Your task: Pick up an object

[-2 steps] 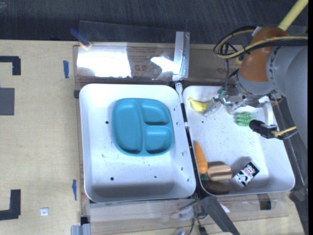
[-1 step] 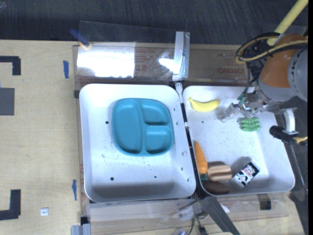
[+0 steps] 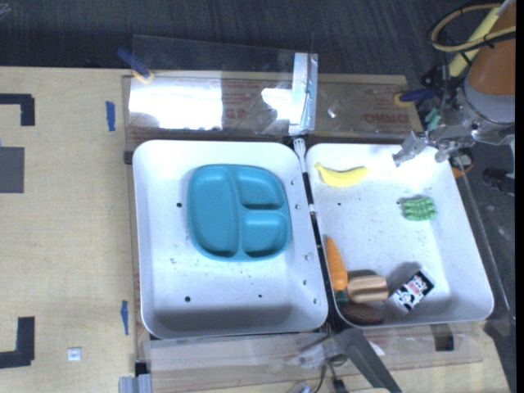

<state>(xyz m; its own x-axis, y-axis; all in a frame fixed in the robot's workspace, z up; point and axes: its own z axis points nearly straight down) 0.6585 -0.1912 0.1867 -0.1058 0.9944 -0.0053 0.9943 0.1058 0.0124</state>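
Note:
The right bin (image 3: 471, 244) holds a yellow banana (image 3: 341, 174) near its far left corner and a small green bumpy piece (image 3: 418, 209) towards its right side. Along the left wall lies an orange carrot (image 3: 334, 262). At the near edge sit a tan bun-like piece (image 3: 367, 286), a dark brown piece (image 3: 359, 311) and a small black-and-white carton (image 3: 411, 291). My gripper (image 3: 427, 151) hangs over the far right corner of this bin, open, with nothing between its fingers. It is well right of the banana and above the green piece.
The left bin (image 3: 155, 277) carries a blue divided plate (image 3: 240, 211). A clear plastic sheet (image 3: 221, 97) stands behind the bins. The grey arm with its orange band (image 3: 494, 72) and yellow cable (image 3: 458, 23) occupies the far right.

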